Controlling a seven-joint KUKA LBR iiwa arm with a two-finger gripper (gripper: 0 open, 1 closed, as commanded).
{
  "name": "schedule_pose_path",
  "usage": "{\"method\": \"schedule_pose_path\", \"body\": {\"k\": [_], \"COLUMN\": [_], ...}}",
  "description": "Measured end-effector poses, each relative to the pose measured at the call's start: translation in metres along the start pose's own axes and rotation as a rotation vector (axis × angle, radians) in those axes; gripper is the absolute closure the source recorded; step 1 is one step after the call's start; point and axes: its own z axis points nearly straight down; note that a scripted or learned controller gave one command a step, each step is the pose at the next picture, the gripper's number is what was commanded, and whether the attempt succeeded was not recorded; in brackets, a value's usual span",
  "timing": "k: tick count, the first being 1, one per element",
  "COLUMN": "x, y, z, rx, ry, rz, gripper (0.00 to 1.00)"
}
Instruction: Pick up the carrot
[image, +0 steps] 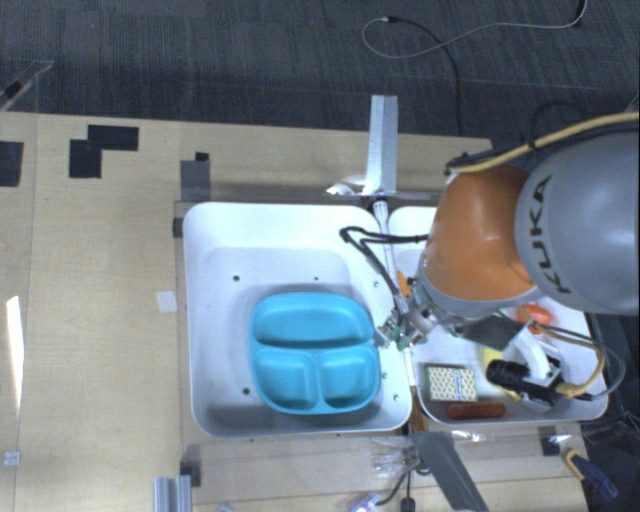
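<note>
The gripper (398, 331) hovers over the wall between the bins, and how open it is cannot be told. The carrot (538, 314) peeks out in the right bin (577, 326), so the arm should shift right before descending.

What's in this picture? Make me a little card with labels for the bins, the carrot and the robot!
left bin: white, holds a blue plate with three sections
right bin: white, under the arm
carrot: orange, in the right bin, partly hidden by the arm
also there: a patterned box, a brown stick
pincer: by the wall between the bins, apart from the carrot
</note>
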Motion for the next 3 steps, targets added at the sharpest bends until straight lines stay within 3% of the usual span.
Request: {"method": "schedule_pose_path", "body": {"k": [1, 2, 3], "x": [-0.021, -0.021, -0.091], "y": [-0.015, 0.058, 0.002], "z": [-0.081, 0.001, 0.000], "rx": [-0.004, 0.002, 0.001], "ry": [-0.003, 0.001, -0.001], "rz": [0.072, 0.383, 0.540], "gripper": [1.00, 1.00, 1.00]}}
